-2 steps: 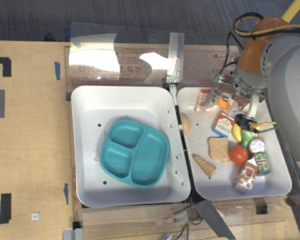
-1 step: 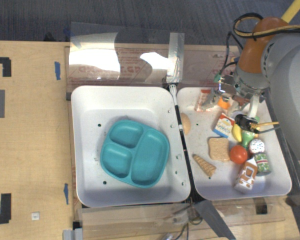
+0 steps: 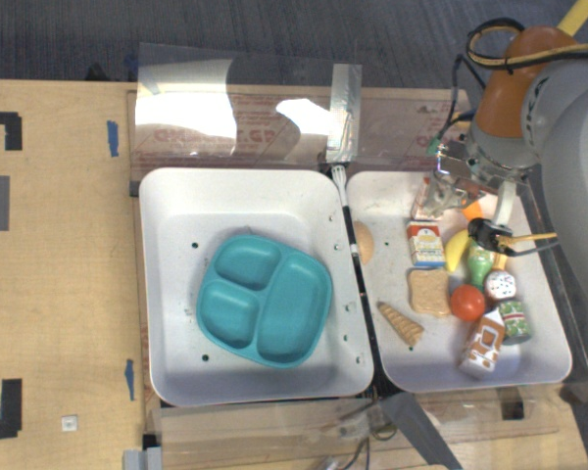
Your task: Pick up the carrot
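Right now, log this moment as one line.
end effector: over right bin, far end | carrot: orange tip beside it, in bin | grasp: cannot tell | teal tray: left bin

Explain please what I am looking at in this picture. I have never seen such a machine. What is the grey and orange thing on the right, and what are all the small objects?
The grey and orange thing is a robot arm. One camera, fixed above the bench, looks down at a slant. The arm's end effector is the part that grasps; it is low over the far end of the right bin.

That bin holds toy food: a small carton, a slice of bread, a tomato, an ice cream cone and more. A small orange piece beside the end effector may be the carrot; nothing is visibly held.

The left bin holds a teal divided plate.
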You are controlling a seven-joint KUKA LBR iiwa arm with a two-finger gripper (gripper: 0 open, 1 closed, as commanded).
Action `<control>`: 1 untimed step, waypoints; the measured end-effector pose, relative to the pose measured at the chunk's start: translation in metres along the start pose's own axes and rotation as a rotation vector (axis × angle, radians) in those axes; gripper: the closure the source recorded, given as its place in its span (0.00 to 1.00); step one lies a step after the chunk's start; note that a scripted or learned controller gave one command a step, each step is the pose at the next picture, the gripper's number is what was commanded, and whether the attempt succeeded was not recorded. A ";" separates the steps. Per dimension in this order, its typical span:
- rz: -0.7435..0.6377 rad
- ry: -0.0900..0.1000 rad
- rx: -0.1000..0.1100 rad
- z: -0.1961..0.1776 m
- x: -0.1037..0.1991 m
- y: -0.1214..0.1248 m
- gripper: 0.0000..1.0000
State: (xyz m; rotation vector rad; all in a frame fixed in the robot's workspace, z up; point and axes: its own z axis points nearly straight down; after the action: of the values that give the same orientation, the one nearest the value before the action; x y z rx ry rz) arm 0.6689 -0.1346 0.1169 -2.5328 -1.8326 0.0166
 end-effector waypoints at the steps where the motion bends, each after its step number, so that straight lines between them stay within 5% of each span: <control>1: -0.221 -0.003 -0.017 0.015 -0.079 -0.037 1.00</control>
State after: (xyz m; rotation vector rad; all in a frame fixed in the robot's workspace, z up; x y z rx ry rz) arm 0.6091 -0.1979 0.1020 -2.3261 -2.1105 0.0022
